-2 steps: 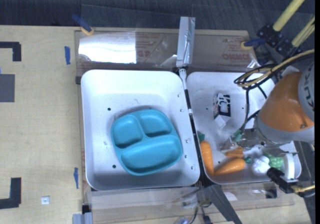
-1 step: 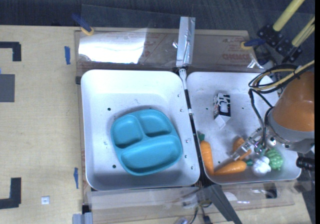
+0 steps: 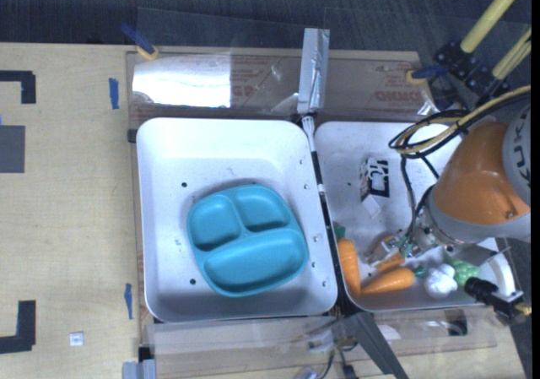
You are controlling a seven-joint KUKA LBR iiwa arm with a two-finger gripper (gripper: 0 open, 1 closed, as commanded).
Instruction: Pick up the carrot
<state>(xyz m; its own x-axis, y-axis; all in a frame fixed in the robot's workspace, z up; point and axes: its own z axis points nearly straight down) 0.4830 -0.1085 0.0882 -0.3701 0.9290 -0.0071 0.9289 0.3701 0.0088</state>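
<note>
Zero lift so far: we're seeing the carrot (image 3: 390, 281) lying in the right bin (image 3: 337, 149); hand (image 3: 403, 249) hovering just above, grip state unclear.

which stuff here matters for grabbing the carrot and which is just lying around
For the job:
carrot at the right bin's near edge
hand low over it
right bin

Lying about:
blue divided plate in the left bin
second orange piece
black-and-white packet

Orange carrot (image 3: 387, 281) in a white bin (image 3: 337, 149); blue sectioned plate (image 3: 246, 239) in the other white bin (image 3: 160, 200); orange-banded grey arm (image 3: 485, 187)
</note>
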